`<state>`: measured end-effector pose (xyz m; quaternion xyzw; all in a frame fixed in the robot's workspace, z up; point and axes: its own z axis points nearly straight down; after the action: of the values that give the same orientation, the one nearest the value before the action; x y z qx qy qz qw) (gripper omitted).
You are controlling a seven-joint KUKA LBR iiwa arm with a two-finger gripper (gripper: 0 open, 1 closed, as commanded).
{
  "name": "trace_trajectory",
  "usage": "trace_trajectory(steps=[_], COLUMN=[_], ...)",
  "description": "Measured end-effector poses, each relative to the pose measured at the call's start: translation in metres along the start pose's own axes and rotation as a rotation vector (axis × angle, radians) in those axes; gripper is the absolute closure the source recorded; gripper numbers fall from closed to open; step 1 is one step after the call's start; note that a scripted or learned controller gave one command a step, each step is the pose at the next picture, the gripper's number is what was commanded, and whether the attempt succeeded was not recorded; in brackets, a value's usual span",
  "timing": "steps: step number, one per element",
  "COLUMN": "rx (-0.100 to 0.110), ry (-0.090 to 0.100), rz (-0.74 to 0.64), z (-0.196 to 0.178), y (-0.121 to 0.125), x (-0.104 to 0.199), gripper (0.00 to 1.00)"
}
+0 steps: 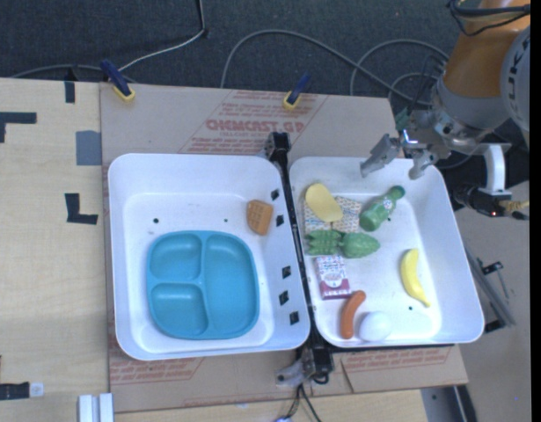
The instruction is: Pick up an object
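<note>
- Since the pincer [395, 155] hangs over the far rim of the right bin [459, 262] with nothing between its spread fingers, the step in hand looks like choosing a target and coming down on it.
- Its two fingers stand apart, plainly open, one toward the bin's middle and one toward the outer corner.
- To do this well, I would settle on a single item with bare floor around it, so that neither finger lands on a neighbour.
- Nearest of all is the green bottle [380, 209], lying tilted just below the pincer in this view and somewhat toward the near side; it touches or almost touches the green leafy toy [342, 243], so a grasp there should straddle the bottle's body across its narrow width.
- An easier pick may be the banana [413, 276], which lies alone near the bin's outer side, well apart from the pincer and closer to the near rim.
- Crowded together toward the divider are the yellow piece [323, 202], a small packet [333, 276], a sausage [352, 313] and a white ball [374, 326]; those invite a slipped grasp.
- Over in the left bin [129, 183] sit a blue divided plate [202, 285] and a small waffle [260, 216], both far from the pincer.
</note>
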<state>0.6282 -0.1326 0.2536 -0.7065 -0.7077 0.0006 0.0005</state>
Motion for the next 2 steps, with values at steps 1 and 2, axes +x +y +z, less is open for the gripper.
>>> trace_trajectory(steps=[1,2], rx=[0.003,-0.019], ry=[0.0,-0.01], rz=[0.001,0.0], z=[0.089,0.142], y=[0.027,0.025], x=[-0.016,-0.041], gripper=[0.0,0.0])
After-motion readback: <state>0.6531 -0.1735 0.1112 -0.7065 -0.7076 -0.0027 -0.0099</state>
